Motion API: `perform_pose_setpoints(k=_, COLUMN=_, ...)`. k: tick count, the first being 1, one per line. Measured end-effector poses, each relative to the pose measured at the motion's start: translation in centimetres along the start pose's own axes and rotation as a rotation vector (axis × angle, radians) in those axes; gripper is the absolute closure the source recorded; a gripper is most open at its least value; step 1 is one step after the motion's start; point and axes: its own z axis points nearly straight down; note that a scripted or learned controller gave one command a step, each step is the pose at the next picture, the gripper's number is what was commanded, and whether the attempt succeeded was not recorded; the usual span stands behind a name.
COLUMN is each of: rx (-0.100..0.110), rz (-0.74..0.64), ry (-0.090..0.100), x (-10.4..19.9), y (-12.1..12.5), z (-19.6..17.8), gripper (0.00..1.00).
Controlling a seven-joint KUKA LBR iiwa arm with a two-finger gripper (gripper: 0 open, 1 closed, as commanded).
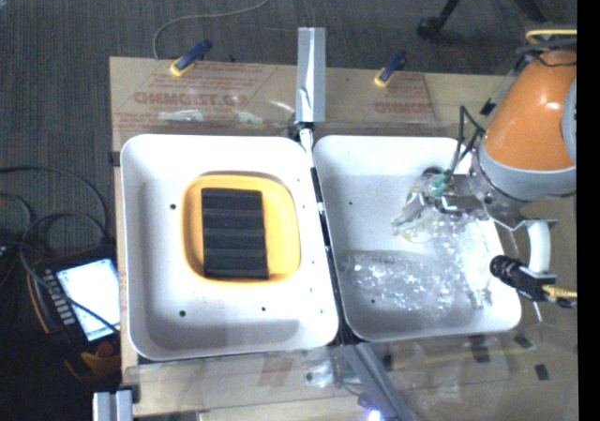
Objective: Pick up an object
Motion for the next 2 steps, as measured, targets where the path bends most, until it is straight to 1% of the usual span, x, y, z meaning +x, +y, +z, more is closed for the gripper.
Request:
perform_pose_setpoints(k=1, rx=-0.002, rz=0.069, ry=-0.002, x=-2.0, y=1.6, z=-6.5, gripper=0.00)
perform_pose_setpoints(k=2, rx=-0.001, rz=-0.178, ry=-0.002, x=-5.7, y=5.1, z=0.3, gripper=0.00)
